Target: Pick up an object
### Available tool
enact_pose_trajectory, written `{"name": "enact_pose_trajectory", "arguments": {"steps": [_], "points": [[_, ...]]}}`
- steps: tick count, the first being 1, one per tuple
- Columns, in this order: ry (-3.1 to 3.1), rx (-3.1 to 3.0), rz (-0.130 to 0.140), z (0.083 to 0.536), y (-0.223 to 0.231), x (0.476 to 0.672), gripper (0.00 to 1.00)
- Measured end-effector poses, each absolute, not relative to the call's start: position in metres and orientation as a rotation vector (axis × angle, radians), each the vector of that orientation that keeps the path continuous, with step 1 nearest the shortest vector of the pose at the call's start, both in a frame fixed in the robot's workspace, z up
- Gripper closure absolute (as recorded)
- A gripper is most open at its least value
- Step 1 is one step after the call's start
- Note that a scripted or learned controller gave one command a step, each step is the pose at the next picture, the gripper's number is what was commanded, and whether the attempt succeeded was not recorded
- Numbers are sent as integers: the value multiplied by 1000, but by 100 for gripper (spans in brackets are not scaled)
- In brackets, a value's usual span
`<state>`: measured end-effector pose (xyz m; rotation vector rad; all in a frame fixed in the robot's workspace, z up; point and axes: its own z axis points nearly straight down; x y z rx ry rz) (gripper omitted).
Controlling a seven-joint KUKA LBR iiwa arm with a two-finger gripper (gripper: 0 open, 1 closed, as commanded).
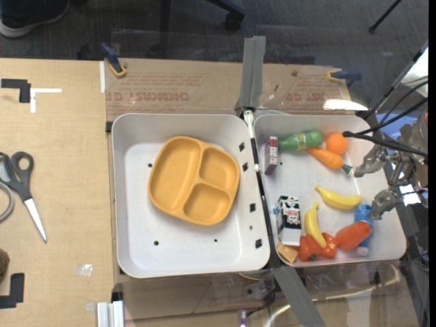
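A pair of scissors lies on the wooden bench at the far left, well apart from the bins. The left bin holds a yellow divided plate, resting flat near its middle with three compartments facing up. Across the shared rim, the right bin carries the loose objects: a small purple packet stands near its left wall, and nearer the camera a little milk carton lies just beside that wall. Along the far side a green bottle lies on its side, with an orange ball to its right and a carrot just in front of both. Toward the near edge, one banana leans against a red pepper, a second banana lies further right, and an orange-red bottle with a blue cap rests beside the pepper. At the right edge the gripper hangs over the bin's right side, its two fingers spread wide apart with nothing between them; one fingertip is near the carrot's tip, the other just beside the blue cap.
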<state>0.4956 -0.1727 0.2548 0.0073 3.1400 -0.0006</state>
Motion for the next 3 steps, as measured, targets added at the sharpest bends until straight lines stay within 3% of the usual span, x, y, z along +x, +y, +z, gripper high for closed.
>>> {"name": "enact_pose_trajectory", "arguments": {"steps": [1, 2, 3], "points": [[3128, 6, -7, 98, -159, 482, 0], [3117, 177, -3, 100, -107, 563, 0], [3134, 446, 7, 96, -142, 643, 0]]}}
